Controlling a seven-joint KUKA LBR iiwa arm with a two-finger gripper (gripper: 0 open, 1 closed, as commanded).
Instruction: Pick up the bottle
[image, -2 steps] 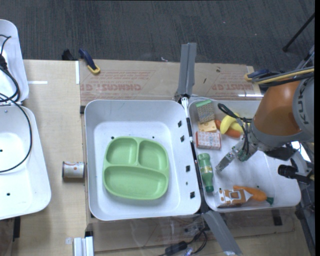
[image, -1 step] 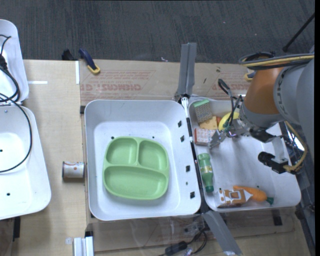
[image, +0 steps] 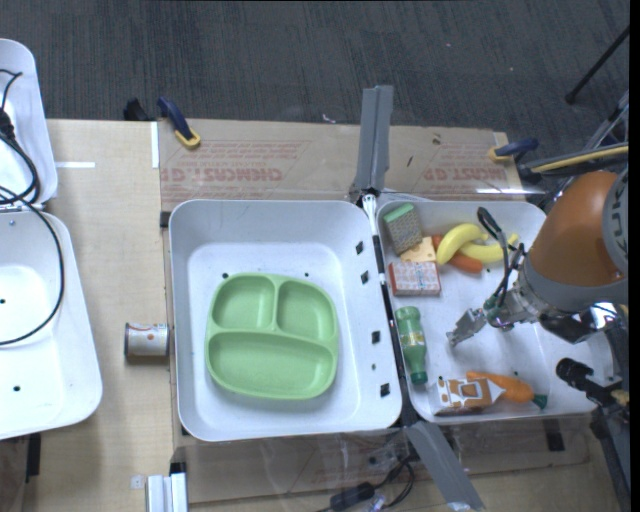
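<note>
Bottle lies left of the end effector, along the bin's left wall

Bottle (image: 410, 345), green and translucent, lies on its side in the right bin (image: 520, 405), pressed close to that bin's left wall. Its long axis runs roughly up and down the camera view, nearly parallel to the wall, with the narrower cap end toward the bottom of the view.

End effector (image: 468, 325) hangs over the middle of the same bin, to the right of the bottle and about level with its upper half, near it but apart from it. Its two fingers point toward the left and look parted, with nothing between them.

Judging from this layout, the coming move is a short travel leftward and then down. Fingers would best straddle the bottle across its narrow width, and the wall just beside it leaves little room for the far finger. Banana (image: 462, 238) and the carrot (image: 505, 385) lie off that path.
</note>
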